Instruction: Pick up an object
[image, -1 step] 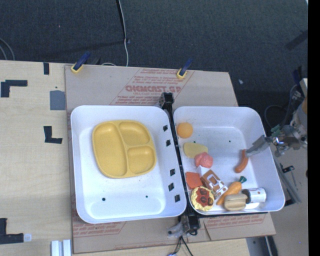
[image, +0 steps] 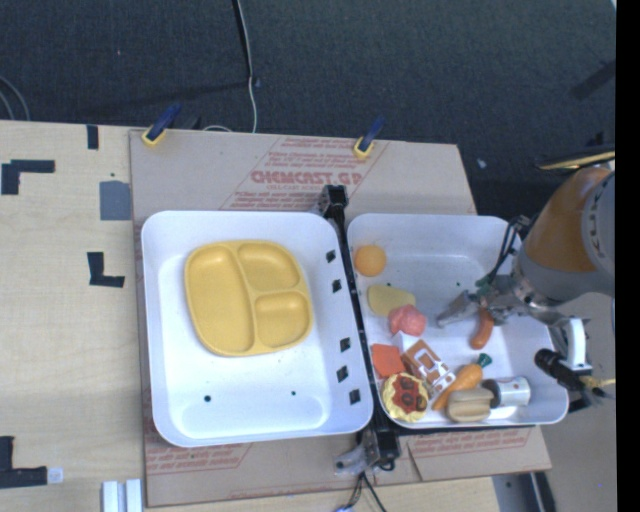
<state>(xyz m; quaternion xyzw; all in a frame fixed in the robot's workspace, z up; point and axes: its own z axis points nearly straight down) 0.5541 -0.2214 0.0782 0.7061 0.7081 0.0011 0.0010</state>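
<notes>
My claw (image: 478, 312) is closing its fingers around the small orange-red plastic sausage (image: 484, 328), light, stiff and slippery, and gripping across its middle is looking safest.

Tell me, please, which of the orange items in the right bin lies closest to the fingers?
The small orange sausage, right beside the fingers; the orange ball and carrot lie farther off.

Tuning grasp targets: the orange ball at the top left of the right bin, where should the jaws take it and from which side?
Take the orange ball across its middle, coming straight down from above. It is round, so no axis is favoured. It lies near the right bin's left wall, so probably line the jaws up along that wall; the yellow piece below sits close but apart.
</notes>
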